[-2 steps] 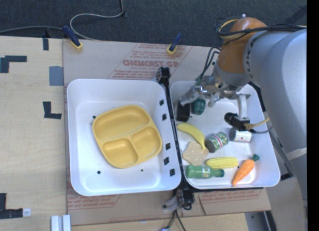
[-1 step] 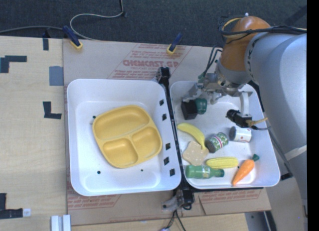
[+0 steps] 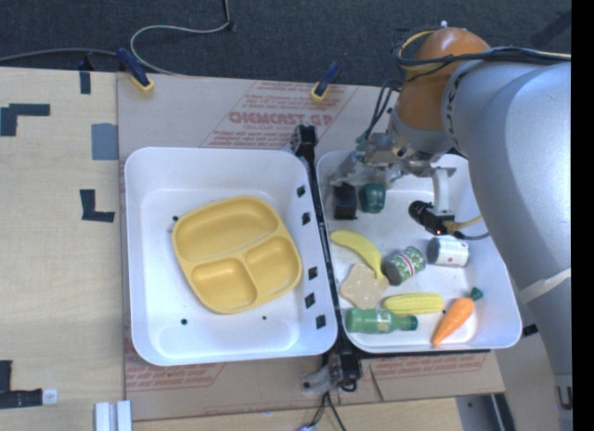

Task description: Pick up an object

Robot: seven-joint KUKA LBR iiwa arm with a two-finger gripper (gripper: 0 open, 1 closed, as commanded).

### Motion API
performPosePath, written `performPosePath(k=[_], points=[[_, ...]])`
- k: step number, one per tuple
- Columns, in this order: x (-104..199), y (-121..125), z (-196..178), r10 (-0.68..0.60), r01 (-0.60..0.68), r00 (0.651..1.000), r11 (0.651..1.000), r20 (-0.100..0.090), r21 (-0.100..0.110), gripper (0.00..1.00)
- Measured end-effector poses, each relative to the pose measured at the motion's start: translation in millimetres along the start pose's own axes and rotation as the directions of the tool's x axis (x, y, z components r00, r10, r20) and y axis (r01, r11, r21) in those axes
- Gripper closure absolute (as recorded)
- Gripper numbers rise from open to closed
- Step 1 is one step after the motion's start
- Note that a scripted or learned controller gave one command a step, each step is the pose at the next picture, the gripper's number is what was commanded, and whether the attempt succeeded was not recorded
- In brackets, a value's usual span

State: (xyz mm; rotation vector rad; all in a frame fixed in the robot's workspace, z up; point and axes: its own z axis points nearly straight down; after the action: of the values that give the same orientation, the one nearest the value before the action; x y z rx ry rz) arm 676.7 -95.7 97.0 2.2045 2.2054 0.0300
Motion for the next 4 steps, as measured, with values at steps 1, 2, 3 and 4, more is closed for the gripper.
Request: performPosePath(k=[1,2,3,4], points=[[-3,-8,-1,-0.001,0.001,1.000,1.000,-0.001,0.003,0.00],[-2,-5,-12,-0.002,0.002,1.000,1.000,-0.003,-0.005,1.00],[-2,-5,-12,-0.002,0.002,1.000,1.000,-0.003,-0.004,0.00],[-6,-62,-32,0.000,0.000,1.000,0.999,-0.002,0.032,0.00]])
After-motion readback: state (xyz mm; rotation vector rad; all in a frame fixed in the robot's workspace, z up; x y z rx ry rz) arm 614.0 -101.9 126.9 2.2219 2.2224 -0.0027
